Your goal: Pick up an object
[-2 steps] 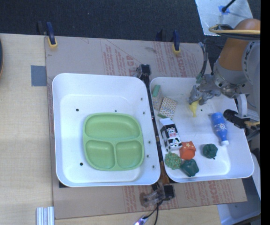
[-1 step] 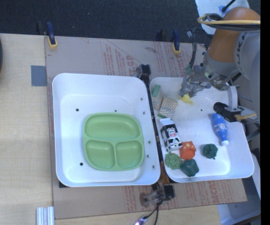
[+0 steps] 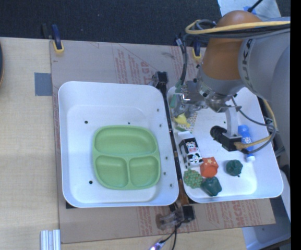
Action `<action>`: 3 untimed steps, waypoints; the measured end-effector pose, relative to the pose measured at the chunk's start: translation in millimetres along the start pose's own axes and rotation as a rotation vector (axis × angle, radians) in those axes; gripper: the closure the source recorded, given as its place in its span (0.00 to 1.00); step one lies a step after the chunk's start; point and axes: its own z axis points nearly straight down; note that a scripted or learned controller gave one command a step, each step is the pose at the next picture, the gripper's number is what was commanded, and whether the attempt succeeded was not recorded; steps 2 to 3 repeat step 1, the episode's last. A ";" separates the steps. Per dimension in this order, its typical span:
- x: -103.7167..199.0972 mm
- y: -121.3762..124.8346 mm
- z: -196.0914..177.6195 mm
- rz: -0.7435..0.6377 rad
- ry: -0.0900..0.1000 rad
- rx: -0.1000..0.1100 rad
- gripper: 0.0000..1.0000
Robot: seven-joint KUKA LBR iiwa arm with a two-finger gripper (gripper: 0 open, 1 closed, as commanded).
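arm w/ orange band is reaching in from the right, gripper (image 3: 184, 102) sitting low over the upper left corner of the right bin (image 3: 265, 189), just above a yellow object (image 3: 181, 121). can't tell how the jaws are standing. other objs are lying along the bin's front left: black-white box (image 3: 192, 151), orange block (image 3: 209, 167), green bumpy piece (image 3: 192, 178), dark teal piece (image 3: 212, 187), dark green lump (image 3: 234, 166). left bin (image 3: 72, 139) is holding a green divided tray (image 3: 125, 157).
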 end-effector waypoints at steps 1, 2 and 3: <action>27.9 -43.0 -21.1 0.007 -0.004 0.004 1.00; 27.9 -43.0 -21.1 0.007 -0.004 0.004 1.00; 27.9 -43.0 -21.1 0.007 -0.004 0.004 1.00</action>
